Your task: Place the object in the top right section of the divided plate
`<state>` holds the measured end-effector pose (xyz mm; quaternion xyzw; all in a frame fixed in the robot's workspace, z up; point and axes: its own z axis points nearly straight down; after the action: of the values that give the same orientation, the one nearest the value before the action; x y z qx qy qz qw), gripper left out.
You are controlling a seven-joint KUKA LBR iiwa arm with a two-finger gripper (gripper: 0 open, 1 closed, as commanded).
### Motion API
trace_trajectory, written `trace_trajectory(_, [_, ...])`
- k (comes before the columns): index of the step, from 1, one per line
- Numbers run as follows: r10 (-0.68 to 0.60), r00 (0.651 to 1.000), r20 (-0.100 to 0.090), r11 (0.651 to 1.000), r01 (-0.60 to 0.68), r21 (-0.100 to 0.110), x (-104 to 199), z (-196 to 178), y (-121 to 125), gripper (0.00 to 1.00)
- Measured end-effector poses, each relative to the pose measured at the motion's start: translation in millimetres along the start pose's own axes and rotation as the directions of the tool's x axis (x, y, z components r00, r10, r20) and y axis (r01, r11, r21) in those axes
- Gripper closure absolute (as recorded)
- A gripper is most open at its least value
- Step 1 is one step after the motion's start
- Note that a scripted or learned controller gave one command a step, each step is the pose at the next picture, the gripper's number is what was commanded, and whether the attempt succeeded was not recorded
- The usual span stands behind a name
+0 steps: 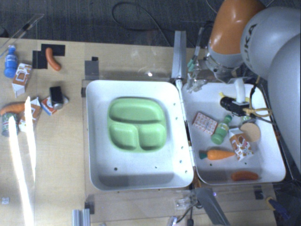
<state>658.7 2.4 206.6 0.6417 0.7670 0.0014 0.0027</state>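
You are seeing the pincer [195,83] hanging over the far left corner of the right bin [282,173], close to the wall that is dividing the two bins. You cannot tell how far it is open, and nothing is showing in its grasp.

The green divided plate [137,124] is lying in the middle of the left bin [94,173], well apart from the pincer. The loose things are all lying in the right bin: a pink-checked packet [204,123] just beside a green bottle [220,132], a carrot [218,155] below them, a small carton [241,145] at the carrot's right end, and a red sausage [244,175] near the front wall. Which of these is the task's object, you cannot tell.
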Motion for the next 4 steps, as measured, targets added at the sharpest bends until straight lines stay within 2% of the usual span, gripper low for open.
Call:
trace_trajectory(1, [-0.323,0.947,0.001,0.947,0.323,-0.004,-29,-116,-67,1.0])
trace_trajectory(2, [-0.715,0.699,0.005,0.699,0.715,-0.005,-50,-210,-41,1.0])
trace_trajectory(3, [-0.96,0.281,0.008,0.281,0.96,-0.002,-85,-232,-40,1.0])
trace_trajectory(4, [-0.977,0.214,0.008,0.214,0.977,-0.001,-130,-222,-20,1.0])
